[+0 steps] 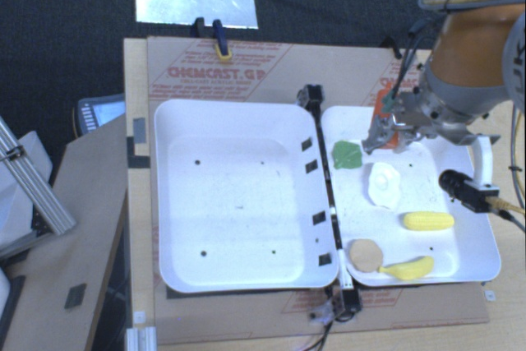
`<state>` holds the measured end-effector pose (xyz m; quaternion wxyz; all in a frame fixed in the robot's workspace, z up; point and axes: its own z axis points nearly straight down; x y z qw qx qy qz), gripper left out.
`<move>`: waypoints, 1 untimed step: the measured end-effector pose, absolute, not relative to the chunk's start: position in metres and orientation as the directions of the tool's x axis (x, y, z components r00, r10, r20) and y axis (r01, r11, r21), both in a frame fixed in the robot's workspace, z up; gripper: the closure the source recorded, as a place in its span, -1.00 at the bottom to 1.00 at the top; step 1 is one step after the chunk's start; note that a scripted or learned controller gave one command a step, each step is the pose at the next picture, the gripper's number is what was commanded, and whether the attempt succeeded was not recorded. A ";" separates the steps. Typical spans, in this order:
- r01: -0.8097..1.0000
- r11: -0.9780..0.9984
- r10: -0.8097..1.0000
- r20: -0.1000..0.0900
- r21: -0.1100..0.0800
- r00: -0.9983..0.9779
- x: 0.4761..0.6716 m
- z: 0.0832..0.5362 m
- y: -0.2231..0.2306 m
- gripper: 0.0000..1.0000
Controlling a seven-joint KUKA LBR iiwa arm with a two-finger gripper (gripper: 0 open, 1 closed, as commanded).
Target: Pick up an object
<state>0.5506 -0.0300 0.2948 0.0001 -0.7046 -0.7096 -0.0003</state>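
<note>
The right bin [485, 255] holds several toy foods: a green leafy piece [347, 154], a white blob-shaped piece [384, 184], a yellow corn cob [427, 220], a tan round disc [366, 255] and a yellow banana [408, 267]. My gripper [380, 140] hangs over the bin's upper part, just right of the green piece and above the white one. Something orange-red [392, 140] sits against the gripper; whether it is a held object is unclear.
The left bin [177, 127] lies beside the right one, with black clips [313, 167] along the shared rim. A black fitting with a cable [464, 187] hangs off the arm over the right bin. A yellow and blue clamp [221, 43] stands on the cardboard behind.
</note>
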 end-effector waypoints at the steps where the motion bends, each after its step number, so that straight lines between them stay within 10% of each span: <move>1: 1.000 0.005 1.000 0.001 -0.002 -0.005 0.485 0.265 -0.004 1.00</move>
